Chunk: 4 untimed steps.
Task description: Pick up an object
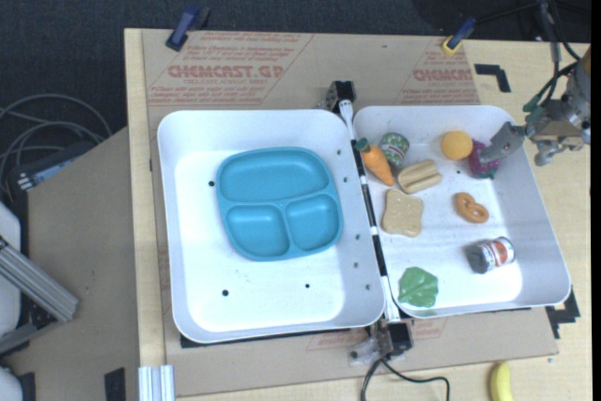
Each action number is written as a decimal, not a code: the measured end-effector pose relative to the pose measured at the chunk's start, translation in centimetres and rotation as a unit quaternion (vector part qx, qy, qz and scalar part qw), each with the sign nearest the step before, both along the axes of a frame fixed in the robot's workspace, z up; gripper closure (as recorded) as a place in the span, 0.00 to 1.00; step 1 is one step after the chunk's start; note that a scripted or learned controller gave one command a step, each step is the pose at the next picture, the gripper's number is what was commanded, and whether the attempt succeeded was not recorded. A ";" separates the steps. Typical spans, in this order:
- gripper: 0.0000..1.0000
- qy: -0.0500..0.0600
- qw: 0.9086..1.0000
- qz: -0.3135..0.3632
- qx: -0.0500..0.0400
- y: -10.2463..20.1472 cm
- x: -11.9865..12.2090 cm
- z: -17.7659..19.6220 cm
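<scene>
Gripper (pixel 500 144) at far-right edge of right bin (pixel 535 202), low beside purple object (pixel 482 159). Jaws' state: cannot tell, too small/blurred. Purple object just left of and touching gripper, near orange ball (pixel 457 145); probably nearest pick, needing only slight shift left.

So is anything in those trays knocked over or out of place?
Mostly tidy. The small can in the right bin lies on its side, and a banana sits outside the bins at the bench's near edge. The blue plate lies flat in the left bin.
</scene>
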<state>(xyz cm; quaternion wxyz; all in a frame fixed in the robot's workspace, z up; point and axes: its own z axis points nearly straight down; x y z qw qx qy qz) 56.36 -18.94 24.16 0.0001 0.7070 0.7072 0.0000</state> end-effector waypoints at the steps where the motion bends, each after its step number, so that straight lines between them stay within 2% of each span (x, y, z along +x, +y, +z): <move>1: 0.00 0.002 1.000 0.000 0.001 6.8 5.2 -11.4; 2: 0.00 0.000 1.000 0.000 0.000 9.2 4.1 -15.7; 3: 0.00 0.004 1.000 0.000 0.000 9.6 7.9 -15.7; 4: 0.00 0.024 1.000 0.003 0.005 9.4 9.4 -15.9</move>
